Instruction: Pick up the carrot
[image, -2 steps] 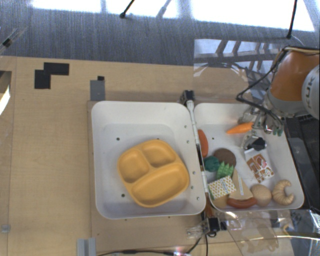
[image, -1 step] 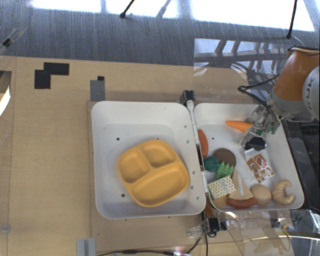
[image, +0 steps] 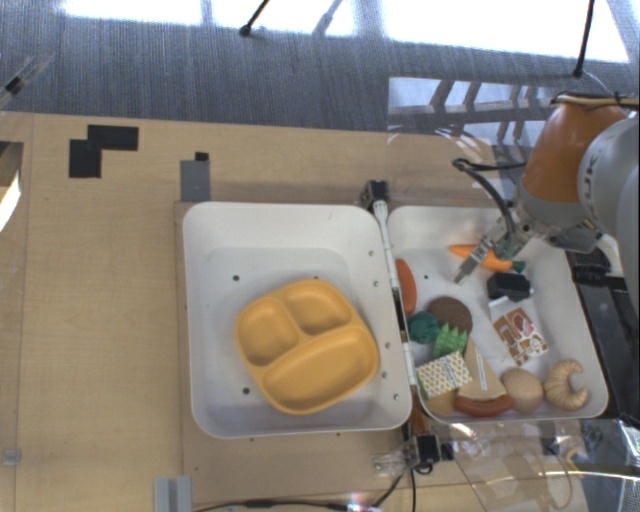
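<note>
The carrot (image: 466, 251), orange with a green top (image: 518, 266), lies in the upper part of the right bin (image: 590, 330). My gripper (image: 482, 258) is down over the carrot's middle and covers part of it. Its tip points down-left into the bin. The arm's grey body and orange band (image: 560, 150) reach in from the upper right. I cannot tell from this view whether the carrot is lifted off the bin floor.
The right bin also holds a black block (image: 508, 285), a red sausage (image: 405, 285), a brown disc (image: 452, 313), green pieces (image: 424, 327), a printed card (image: 520, 335), a croissant (image: 566, 384) and a bread roll (image: 520, 388). The left bin (image: 215, 300) holds a yellow divided plate (image: 305, 345).
</note>
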